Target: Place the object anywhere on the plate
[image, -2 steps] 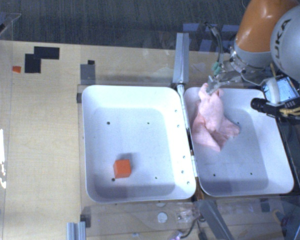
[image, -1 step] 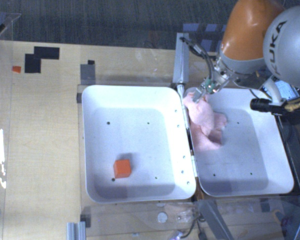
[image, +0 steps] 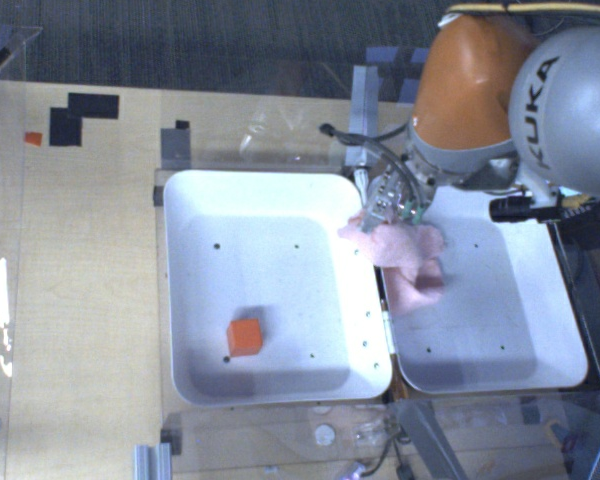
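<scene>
Camera view: I see my gripper [image: 388, 208] above the shared rim of the two bins, with a pink cloth [image: 405, 258] hanging from it into the right bin [image: 520, 358]; I judge the fingers closed on it. I see no plate. The left bin [image: 280, 368] holds an orange block [image: 245, 337]. Placement remains undone.

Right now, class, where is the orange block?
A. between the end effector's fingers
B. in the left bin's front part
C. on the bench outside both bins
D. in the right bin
B: the orange block lies on the left bin floor, near its front edge.
</scene>
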`<state>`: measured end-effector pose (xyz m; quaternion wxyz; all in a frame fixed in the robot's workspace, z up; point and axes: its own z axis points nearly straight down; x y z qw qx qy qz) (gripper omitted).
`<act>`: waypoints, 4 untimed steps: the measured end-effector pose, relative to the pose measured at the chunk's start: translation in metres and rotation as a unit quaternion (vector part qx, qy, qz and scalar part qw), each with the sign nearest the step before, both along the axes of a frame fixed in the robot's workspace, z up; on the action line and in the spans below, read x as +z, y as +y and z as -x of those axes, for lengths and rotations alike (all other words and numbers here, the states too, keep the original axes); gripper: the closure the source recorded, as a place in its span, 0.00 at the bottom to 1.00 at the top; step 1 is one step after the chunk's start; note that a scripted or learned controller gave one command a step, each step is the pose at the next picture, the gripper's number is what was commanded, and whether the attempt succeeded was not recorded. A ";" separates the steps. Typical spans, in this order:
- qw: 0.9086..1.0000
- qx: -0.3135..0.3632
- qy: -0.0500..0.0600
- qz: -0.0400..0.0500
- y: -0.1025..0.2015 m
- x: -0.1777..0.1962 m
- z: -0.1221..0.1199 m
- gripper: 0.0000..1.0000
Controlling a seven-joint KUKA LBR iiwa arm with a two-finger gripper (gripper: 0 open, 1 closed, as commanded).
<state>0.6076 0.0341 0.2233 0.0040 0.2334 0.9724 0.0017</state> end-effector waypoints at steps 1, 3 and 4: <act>0.980 0.199 0.000 0.001 0.032 -0.007 0.037 1.00; 0.972 0.235 -0.001 0.001 0.098 0.002 0.105 1.00; 0.972 0.235 -0.001 0.001 0.098 0.002 0.105 0.00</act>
